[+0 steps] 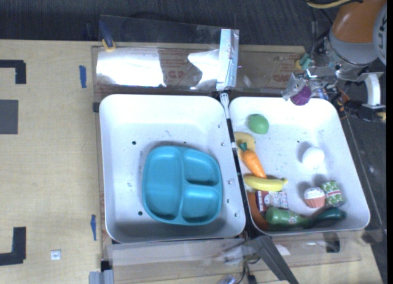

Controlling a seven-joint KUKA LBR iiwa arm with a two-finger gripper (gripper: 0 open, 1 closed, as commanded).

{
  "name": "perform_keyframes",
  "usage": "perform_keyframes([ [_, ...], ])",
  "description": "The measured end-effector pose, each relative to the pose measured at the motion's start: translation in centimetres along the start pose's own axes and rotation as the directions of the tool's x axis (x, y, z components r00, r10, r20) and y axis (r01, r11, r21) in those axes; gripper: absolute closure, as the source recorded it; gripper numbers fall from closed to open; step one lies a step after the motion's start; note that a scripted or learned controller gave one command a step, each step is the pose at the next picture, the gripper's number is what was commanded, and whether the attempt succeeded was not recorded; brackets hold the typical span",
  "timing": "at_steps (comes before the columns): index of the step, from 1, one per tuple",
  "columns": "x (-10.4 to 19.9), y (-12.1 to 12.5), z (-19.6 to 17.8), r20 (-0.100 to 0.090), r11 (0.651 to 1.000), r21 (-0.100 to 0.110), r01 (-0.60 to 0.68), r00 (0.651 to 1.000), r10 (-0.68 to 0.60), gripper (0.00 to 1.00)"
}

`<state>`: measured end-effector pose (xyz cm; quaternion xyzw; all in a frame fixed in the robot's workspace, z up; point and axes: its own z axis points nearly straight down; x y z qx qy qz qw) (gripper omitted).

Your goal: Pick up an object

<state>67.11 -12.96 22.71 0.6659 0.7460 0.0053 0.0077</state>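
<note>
My gripper (302, 86) hangs over the far edge of the right bin (344, 154), below the orange-banded wrist. A small purple object (301, 96) sits between its fingers, lifted off the bin floor. Lying in the right bin are a green lime (258, 123), a carrot (253, 161), a banana (265, 183), a white egg (312, 156), a cupcake (314, 197), a green patterned can (332, 192) and dark green vegetables (301, 218) along the near wall.
The left bin (123, 123) holds a blue divided plate (182, 183). A clear plastic sheet (166, 62) stands behind the left bin. The bins share a middle wall (230, 154). Cables (362, 102) trail at the right of the gripper.
</note>
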Motion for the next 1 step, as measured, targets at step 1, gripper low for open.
perform_keyframes([
  [1, 5.09, -3.25, 1.44, -0.005, 0.999, 0.016, 0.049, 0.999, -0.049, 1.0],
])
